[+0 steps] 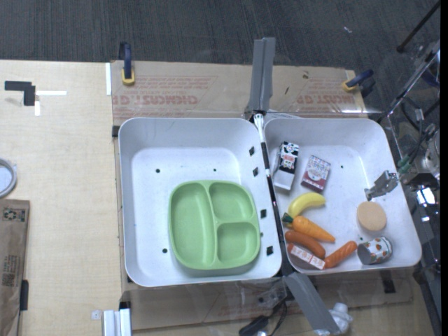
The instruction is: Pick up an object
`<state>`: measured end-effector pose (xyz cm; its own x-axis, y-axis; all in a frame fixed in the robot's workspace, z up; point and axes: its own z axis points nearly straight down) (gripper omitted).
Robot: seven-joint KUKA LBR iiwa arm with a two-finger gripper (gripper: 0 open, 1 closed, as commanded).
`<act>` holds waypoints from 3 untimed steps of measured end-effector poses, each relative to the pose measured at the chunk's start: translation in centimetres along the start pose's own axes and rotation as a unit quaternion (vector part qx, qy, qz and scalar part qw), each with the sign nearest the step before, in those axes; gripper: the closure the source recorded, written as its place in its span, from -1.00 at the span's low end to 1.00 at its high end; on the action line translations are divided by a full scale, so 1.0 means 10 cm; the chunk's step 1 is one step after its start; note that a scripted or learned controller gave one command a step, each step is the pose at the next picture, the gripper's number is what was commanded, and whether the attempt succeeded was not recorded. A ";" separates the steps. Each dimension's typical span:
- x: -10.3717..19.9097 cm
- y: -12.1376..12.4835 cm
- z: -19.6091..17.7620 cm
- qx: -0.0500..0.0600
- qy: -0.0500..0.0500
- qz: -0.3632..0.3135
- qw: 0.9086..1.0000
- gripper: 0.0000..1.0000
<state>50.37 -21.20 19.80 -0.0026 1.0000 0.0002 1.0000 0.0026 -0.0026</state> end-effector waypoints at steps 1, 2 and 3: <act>0.40 0.62 0.77 0.000 0.000 -0.032 0.999 -1.00; 1.00 0.93 1.02 -0.006 -0.001 0.000 1.000 -1.00; 0.99 0.95 1.02 -0.005 -0.001 -0.008 1.000 -1.00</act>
<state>59.82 -11.28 9.61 -0.0195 0.9998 -0.0011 0.9998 0.0195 0.0076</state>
